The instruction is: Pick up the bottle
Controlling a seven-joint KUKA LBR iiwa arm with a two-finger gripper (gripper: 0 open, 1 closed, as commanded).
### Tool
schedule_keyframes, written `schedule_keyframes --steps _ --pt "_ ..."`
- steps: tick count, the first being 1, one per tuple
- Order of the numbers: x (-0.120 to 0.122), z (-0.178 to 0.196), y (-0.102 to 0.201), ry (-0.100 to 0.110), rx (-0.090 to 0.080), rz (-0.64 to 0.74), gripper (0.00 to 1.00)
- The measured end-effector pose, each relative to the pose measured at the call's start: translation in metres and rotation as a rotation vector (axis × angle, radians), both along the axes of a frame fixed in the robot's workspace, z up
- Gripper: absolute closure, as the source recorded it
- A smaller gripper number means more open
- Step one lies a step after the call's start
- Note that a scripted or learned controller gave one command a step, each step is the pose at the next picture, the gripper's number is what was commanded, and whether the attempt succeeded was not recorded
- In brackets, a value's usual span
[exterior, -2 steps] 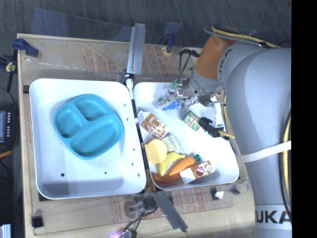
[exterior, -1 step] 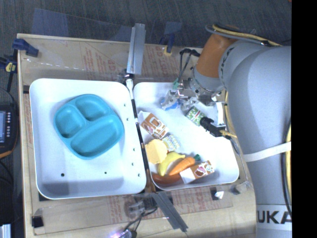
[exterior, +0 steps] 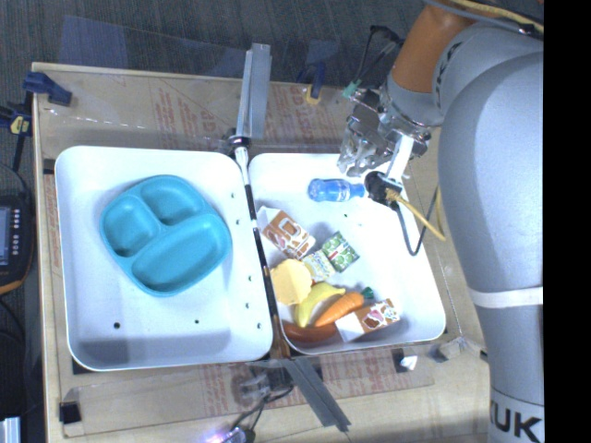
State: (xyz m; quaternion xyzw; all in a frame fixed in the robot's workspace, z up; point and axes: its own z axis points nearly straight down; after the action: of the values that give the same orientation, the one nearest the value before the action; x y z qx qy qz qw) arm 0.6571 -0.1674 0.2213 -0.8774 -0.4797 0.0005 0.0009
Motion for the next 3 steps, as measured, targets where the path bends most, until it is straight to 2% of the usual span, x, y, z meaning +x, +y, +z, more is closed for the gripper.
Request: schedule_keyframes --steps 1,2,3 --pt "-0.06 0.031 -0.016 0.004 0.002 0.18 1.0" --pt "-0.096 0.027 -0.016 0.003 0.002 0.252 1.0" --pt "-0.174 0.023 -0.028 0.001 0.0 0.272 1.0"
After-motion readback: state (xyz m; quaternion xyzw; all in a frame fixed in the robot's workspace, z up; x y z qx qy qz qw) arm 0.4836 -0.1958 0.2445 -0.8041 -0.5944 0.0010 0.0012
